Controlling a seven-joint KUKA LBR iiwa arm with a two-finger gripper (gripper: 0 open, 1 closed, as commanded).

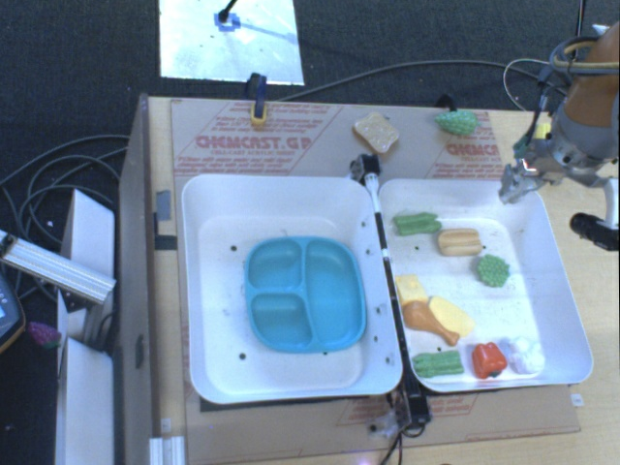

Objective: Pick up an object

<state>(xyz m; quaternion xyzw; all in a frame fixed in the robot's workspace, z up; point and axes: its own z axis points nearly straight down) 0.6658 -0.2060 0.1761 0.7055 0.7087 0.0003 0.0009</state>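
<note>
Pincer [513,184] upper right, grip state unclear; hot-dog bun [459,241] in right bin [565,303] looks light, rigid plastic, slippery; grasp across short sides

This looks like a robotics lab. A grey and orange robot arm [581,114] reaches over a surface [291,139] lined with printed cardboard, bearing two white bins [208,260] of toy food, while loose cables [58,163] trail across dark carpet [68,46].

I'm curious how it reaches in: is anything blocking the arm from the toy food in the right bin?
Nothing visible does. The gripper hovers over the right bin's far corner, and the hot dog bun and broccoli lie uncovered below it.
</note>
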